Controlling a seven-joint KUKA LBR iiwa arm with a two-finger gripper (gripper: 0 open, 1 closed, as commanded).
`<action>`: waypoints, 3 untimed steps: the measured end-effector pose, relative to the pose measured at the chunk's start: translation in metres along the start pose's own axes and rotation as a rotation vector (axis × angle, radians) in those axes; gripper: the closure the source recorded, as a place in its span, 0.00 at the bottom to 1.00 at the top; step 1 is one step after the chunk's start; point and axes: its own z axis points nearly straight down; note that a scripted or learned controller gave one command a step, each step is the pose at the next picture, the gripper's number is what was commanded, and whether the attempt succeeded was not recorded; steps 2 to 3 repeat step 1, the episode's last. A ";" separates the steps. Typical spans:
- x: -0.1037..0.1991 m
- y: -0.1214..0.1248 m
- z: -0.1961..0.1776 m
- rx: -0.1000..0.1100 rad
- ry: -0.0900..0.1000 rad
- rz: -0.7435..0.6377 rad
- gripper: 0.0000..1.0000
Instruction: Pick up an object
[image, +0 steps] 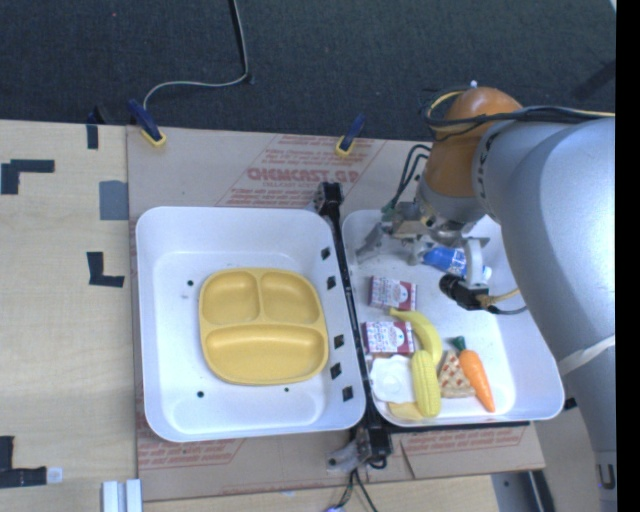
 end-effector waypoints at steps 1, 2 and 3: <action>0.000 0.000 0.000 0.000 0.000 0.000 0.00; 0.000 0.000 0.000 0.000 0.000 0.000 0.00; 0.000 0.000 0.000 0.000 0.000 0.000 0.00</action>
